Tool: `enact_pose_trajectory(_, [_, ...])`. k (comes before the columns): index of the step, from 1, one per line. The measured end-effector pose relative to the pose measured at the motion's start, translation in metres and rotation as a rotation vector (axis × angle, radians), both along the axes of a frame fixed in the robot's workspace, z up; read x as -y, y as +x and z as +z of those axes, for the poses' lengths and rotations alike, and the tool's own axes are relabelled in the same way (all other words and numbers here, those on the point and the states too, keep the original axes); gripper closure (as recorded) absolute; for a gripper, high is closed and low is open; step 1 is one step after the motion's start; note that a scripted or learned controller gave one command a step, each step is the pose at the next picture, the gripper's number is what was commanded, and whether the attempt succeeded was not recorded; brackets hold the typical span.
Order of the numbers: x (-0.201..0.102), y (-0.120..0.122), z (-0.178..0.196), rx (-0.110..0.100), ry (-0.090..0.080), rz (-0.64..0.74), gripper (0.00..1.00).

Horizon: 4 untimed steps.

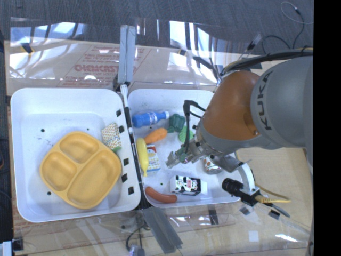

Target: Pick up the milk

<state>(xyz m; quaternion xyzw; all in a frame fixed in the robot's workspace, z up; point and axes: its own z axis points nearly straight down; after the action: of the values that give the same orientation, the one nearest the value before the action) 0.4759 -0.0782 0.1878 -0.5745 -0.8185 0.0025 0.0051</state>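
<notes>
Arm (pixel 250 111) hides right bin's (pixel 160 97) far side.

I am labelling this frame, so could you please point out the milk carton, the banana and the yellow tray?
milk carton (pixel 186 185), camera view, middle of its cow-patterned side.
banana (pixel 142 156), camera view, mid-length.
yellow tray (pixel 93 180), camera view, largest compartment.
</notes>
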Motion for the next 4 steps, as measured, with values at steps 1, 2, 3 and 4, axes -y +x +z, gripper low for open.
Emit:
enact_pose_trajectory(1, [-0.027, 0.0, 0.0, 0.001, 0.006, 0.565, 1.0])
enact_pose_trajectory(2, [-0.067, 0.0, 0.0, 0.0, 0.01, 0.951, 1.0])
enact_pose_trajectory(3, [-0.121, 0.0, 0.0, 0.003, 0.01, 1.228, 1.0])
enact_pose_trajectory(4, [-0.122, 0.009, 0.001, 0.006, 0.015, 1.875, 1.0])
